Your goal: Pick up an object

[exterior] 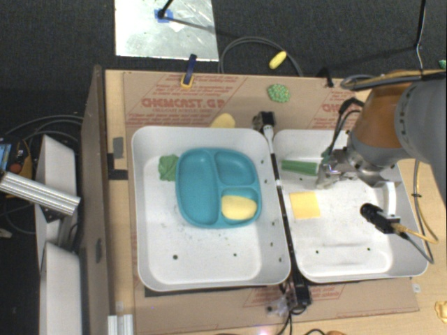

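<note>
Right bin front floor bare, blue tray crowds left bin middle

Only readable thing here is the red "CHEMCAST GP" print on the brown sheet, along its far edge, behind the left bin. The same red print shows again near the sheet's far right corner, partly hidden. The smaller red lines by it are too tiny to read.

The green stick has its right end tucked behind the end effector. The blue plate covers part of a green leafy thing.
</note>
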Robot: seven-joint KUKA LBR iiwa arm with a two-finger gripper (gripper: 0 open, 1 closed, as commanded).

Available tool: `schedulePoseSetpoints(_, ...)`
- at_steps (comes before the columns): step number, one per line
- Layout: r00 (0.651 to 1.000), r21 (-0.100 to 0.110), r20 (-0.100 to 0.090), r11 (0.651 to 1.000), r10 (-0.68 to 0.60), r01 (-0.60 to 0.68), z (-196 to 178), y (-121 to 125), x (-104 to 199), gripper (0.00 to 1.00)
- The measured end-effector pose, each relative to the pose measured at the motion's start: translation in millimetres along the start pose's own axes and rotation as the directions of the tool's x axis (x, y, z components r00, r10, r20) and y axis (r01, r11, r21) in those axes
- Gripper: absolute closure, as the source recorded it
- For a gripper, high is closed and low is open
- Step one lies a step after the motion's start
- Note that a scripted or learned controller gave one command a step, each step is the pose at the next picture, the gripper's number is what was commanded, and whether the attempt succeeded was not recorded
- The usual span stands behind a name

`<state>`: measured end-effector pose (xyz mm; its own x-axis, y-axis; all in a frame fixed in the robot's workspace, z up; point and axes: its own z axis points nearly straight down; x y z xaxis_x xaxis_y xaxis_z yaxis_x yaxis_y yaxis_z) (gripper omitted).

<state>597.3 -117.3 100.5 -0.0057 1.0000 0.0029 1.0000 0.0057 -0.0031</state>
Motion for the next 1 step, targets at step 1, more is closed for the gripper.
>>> schedulePoseSetpoints(1,1.0,-0.008,0.005,1.0,0.007,-0.007,-65.7,-37.6,-20.7,1.0)
